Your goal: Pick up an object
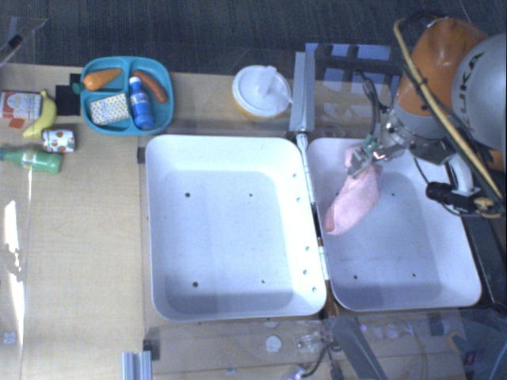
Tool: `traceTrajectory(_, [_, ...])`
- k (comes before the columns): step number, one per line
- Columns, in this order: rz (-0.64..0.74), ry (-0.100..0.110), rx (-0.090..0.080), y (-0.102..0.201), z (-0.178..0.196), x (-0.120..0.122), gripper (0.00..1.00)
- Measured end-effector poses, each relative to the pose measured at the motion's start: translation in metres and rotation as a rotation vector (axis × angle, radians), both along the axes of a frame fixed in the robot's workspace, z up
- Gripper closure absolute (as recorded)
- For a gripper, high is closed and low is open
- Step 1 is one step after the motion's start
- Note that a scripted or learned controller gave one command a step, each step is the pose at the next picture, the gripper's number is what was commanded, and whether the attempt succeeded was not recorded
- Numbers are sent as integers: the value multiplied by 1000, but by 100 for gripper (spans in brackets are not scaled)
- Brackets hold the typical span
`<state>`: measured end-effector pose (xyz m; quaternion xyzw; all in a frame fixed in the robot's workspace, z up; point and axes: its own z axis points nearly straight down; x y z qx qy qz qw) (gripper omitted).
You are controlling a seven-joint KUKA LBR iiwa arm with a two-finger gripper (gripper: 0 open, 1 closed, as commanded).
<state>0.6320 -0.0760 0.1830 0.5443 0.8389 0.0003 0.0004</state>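
The left bin [230, 228] lies open across its whole floor. In the right bin [412, 279], a pink cloth [352, 200] blocks the far left part; its near half is free. Clutter [127, 95] crowds the desk's [71, 252] far left corner.

A blue divided tray [162, 77] of toy food sits beside a white lidded cup [261, 91], banana [43, 115] at left.

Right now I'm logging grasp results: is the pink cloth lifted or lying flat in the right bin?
Lifted: the pink cloth hangs lengthwise from the end effector, pinched at its top, over the right bin.
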Motion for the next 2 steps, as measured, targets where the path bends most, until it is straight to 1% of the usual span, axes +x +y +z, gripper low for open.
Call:
traceTrajectory(1, [157,-1,-1,2,0,38,100])
traceTrajectory(2, [72,-3,0,72,89,38,100])
